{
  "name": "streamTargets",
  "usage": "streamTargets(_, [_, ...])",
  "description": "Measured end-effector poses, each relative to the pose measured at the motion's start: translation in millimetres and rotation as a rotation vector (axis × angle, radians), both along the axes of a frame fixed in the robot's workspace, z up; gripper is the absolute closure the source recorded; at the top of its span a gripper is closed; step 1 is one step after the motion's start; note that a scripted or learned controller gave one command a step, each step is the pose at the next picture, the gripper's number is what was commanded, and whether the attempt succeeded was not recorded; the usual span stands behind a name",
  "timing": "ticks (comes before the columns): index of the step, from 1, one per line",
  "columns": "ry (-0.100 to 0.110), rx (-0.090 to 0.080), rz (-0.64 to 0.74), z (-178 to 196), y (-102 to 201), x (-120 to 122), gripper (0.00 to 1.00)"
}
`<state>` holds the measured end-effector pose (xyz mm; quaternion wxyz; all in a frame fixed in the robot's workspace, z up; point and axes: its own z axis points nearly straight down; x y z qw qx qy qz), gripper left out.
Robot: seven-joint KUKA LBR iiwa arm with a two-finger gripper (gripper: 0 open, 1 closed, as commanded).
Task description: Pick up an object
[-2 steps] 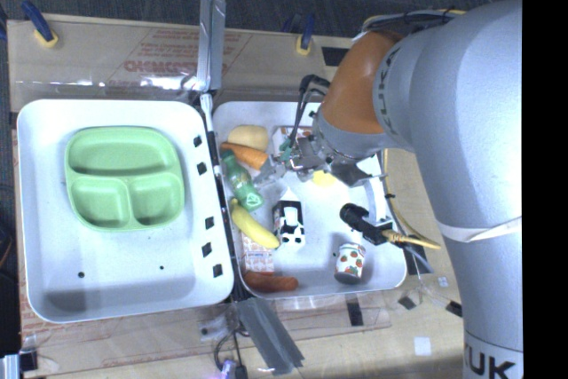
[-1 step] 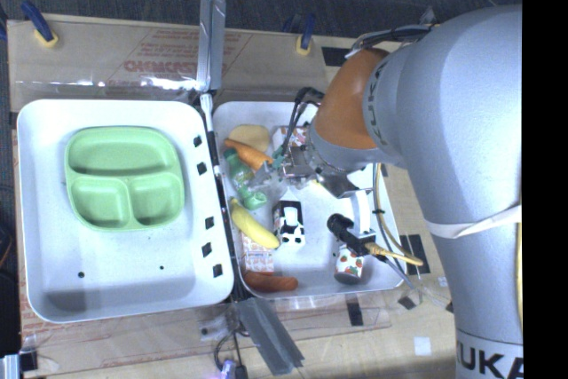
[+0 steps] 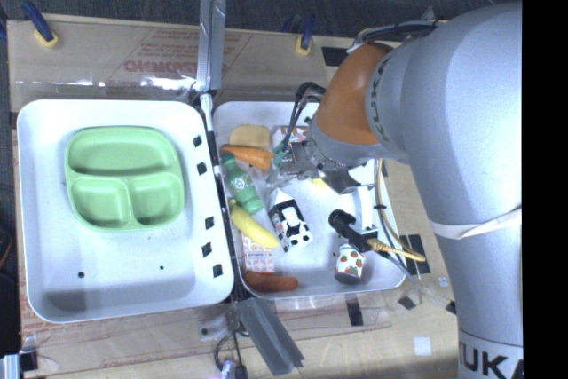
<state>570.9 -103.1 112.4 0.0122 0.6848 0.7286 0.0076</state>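
— Where is the gripper (image 3: 288, 160), and what is its state?

— It sits low over the far part of the right bin (image 3: 311, 280), under the wrist of the arm (image 3: 444, 102). The wrist hides it, so I cannot tell whether it is open or closed. Nothing is seen held.

— What lies around it?

— All loose items lie in the right bin. Just left of the gripper lie a carrot (image 3: 251, 157) and a pale yellow piece (image 3: 248, 137). Nearer along the left wall lie a green bottle (image 3: 245, 191), a banana (image 3: 253, 229) and a sausage (image 3: 271, 282). A black-and-white toy (image 3: 291, 225) lies mid-bin, and a spotted cup (image 3: 350, 263) sits at the near right. The left bin (image 3: 53, 262) holds a green divided tray (image 3: 124, 176).

— Any legible markings?

— The letters "UKA" (image 3: 488, 362) show on the arm, near right. The red print (image 3: 164, 58) on the far board is unreadable.
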Motion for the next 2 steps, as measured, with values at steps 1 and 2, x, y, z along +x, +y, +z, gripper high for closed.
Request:
streamTargets(1, [0.0,0.0,0.0,0,0,0,0.0])
streamTargets(2, [0.032,0.006,-0.068,-22,-8,-32,0.0])
